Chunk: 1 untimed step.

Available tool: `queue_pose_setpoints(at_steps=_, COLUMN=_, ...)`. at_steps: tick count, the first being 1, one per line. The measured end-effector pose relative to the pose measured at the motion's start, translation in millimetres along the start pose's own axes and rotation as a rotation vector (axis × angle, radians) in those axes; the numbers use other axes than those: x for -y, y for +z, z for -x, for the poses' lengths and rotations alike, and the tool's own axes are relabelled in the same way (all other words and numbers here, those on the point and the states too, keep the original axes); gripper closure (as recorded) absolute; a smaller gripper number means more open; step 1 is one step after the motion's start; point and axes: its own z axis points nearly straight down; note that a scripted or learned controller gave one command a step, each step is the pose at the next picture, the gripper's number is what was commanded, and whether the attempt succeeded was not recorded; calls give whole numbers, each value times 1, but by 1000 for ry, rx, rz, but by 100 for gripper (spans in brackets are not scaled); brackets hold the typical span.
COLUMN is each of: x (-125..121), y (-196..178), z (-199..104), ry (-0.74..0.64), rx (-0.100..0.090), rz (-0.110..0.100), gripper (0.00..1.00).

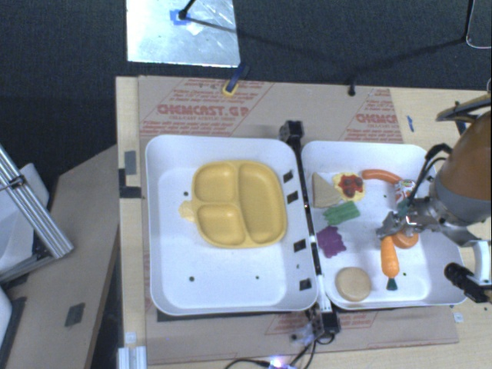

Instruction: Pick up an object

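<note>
The right bin [433, 277] holds several toy foods: a pizza slice [336, 187], an orange-red sausage [381, 176], a green piece [341, 213], a purple bunch [331, 241], a round tan bun [354, 283] and a carrot [390, 260]. My gripper [398, 224] is low over the right side of this bin, directly above a small orange object [407, 241] next to the carrot's top. The wrist hides part of that orange object, and I cannot tell if the gripper touches it.
A yellow divided plate [234, 204] lies in the left bin [169, 277]. A black hinge strip [305, 221] runs between the two bins. The arm's grey and orange body [467, 183] covers the right bin's far right edge.
</note>
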Motion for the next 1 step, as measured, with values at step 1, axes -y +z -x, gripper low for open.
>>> queue_pose_setpoints(at_steps=1, x=0, y=-45, z=9, ry=-3, rx=0, rz=0, gripper=100)
